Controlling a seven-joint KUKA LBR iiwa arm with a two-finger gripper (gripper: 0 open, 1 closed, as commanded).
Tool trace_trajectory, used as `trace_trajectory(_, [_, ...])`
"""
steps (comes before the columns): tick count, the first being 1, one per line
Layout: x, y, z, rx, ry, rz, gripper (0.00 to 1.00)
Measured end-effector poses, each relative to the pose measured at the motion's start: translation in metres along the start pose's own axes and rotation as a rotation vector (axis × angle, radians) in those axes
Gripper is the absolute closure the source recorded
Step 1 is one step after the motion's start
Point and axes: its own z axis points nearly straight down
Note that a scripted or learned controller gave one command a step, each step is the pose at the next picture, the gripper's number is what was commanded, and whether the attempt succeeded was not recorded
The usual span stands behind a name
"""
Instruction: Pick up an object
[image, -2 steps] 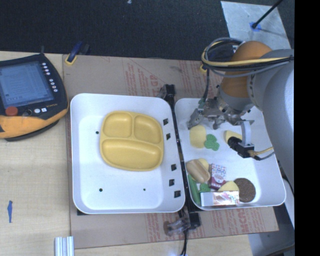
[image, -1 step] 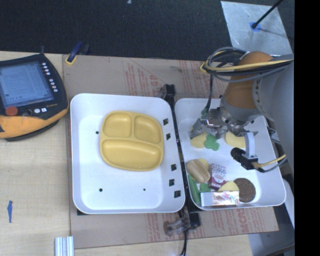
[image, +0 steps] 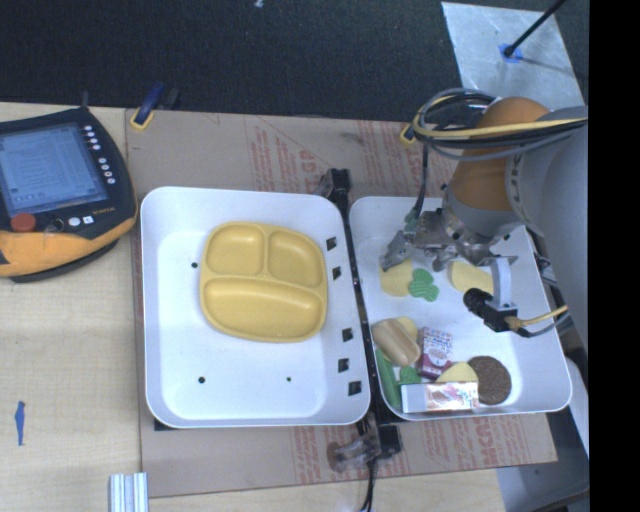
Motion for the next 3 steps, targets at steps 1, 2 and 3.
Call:
trace_trajectory(1, [0.009,0.027,0.0,-0.002,0.001,-0.002,0.0])
trace_trajectory(2, [0.006,0.007,0.0,0.005,0.0,0.0,0.0])
trace_trajectory(3, [0.008,0.02,0.0,0.0,0.0,-0.001,0.0])
